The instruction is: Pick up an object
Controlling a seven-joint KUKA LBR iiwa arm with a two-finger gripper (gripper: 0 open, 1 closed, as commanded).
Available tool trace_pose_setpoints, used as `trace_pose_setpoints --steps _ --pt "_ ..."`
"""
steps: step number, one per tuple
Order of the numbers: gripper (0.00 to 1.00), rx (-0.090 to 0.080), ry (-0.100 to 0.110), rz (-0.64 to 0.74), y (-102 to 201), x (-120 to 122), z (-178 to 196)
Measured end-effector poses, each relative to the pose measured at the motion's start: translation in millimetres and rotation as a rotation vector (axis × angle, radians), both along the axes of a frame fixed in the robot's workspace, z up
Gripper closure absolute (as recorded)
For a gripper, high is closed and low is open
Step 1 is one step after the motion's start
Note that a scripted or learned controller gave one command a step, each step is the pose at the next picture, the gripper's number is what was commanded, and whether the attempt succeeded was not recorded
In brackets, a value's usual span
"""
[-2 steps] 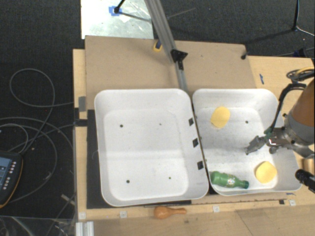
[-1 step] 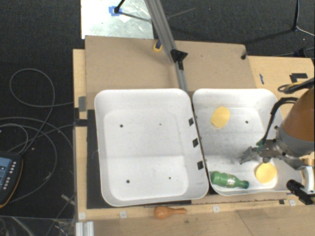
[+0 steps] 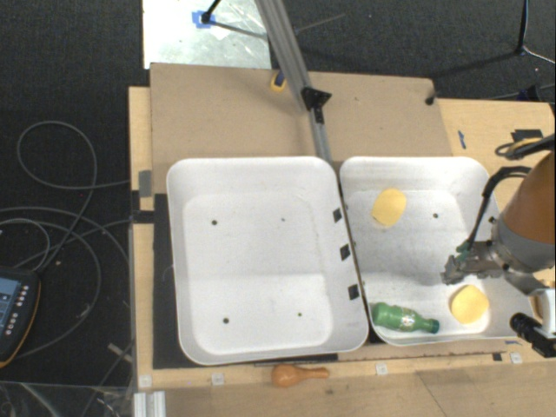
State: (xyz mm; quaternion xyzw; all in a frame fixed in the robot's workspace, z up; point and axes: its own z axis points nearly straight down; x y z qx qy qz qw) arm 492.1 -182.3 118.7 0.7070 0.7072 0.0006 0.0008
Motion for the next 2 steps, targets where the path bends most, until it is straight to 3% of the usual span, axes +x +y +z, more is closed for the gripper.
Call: trace_pose_setpoints --steps 2 --pt "1.00 -0.003 -0.006 0.005 -4 6 98"
